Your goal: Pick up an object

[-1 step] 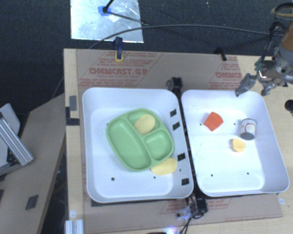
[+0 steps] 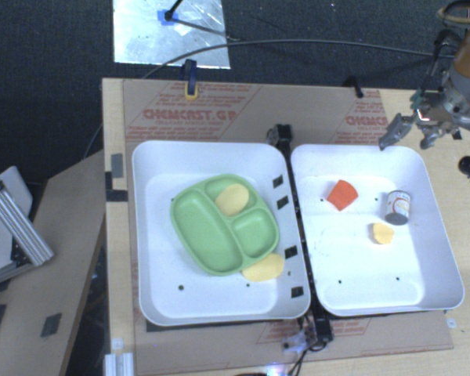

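Observation:
In the right bin [image 2: 423, 288] lie an orange block [image 2: 342, 194], a small tin can [image 2: 397, 207] and a small yellow piece [image 2: 382, 233]. The left bin [image 2: 153, 288] holds a green divided plate [image 2: 223, 225] with a yellow piece [image 2: 233, 199] in its upper compartment, and another yellow piece [image 2: 264, 269] lies by the plate's lower edge. My gripper [image 2: 413, 130] hangs at the far right, above the right bin's back right corner, well away from the objects. Its fingers are spread with nothing between them.
The bins stand on a brown cardboard sheet [image 2: 219, 108]. A blue clamp [image 2: 189, 77] sits at the sheet's back edge, and a shiny foil sheet [image 2: 171, 20] lies behind it. A metal frame [image 2: 12, 218] stands at the left.

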{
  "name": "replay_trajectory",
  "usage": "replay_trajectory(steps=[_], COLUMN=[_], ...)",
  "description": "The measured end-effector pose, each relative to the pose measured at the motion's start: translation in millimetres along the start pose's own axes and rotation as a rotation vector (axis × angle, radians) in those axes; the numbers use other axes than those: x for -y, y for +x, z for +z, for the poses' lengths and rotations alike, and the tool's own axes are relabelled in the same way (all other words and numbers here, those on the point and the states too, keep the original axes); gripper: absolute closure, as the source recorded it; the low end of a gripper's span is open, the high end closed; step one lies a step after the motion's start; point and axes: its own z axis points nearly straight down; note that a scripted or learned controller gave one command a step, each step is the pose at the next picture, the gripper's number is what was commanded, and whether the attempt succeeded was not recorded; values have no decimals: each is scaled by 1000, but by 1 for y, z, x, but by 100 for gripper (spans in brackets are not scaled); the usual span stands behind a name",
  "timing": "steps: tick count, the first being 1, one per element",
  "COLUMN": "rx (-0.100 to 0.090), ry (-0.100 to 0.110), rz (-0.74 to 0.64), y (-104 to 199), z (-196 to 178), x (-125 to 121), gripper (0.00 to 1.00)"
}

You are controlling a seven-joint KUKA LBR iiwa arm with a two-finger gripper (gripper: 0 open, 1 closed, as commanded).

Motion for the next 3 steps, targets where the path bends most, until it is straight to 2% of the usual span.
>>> replay_trajectory(steps=[3], rx=[0], ry=[2], rz=[-1], y=[-12], z=[163], x=[-2], gripper=[0])
